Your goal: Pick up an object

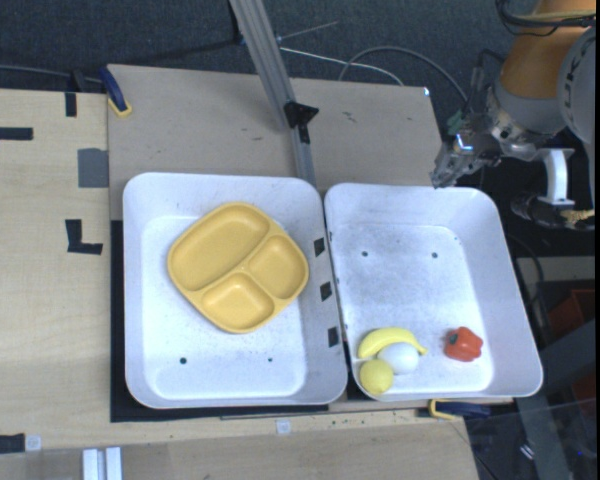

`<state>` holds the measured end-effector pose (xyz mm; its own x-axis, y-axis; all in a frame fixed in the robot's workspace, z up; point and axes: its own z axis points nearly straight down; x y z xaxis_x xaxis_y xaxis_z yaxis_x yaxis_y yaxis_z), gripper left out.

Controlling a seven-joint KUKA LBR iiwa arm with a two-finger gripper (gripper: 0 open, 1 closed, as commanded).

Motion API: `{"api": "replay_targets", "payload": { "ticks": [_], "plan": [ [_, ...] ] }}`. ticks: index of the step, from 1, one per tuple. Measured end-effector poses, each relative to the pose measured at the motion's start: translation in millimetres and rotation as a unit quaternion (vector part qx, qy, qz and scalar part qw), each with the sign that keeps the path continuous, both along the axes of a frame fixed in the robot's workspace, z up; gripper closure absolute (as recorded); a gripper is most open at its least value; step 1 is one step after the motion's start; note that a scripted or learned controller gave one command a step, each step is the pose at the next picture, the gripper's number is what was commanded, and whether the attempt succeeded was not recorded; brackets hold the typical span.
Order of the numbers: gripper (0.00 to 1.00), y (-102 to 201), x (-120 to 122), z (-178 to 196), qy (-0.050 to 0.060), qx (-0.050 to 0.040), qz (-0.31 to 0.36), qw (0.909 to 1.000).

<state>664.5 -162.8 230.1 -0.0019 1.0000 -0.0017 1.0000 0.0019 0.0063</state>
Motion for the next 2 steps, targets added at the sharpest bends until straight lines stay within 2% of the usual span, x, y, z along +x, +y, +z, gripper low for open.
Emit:
{"api": "replay_targets", "payload": {
  "ticks": [1,2],
  "plan": [
    [1.0,-8,-5,53,0.0,-0.0001,0.0,1.0],
    [1.0,55,-12,42,0.004,0.0016,0.002,1.0]
  ]
}}
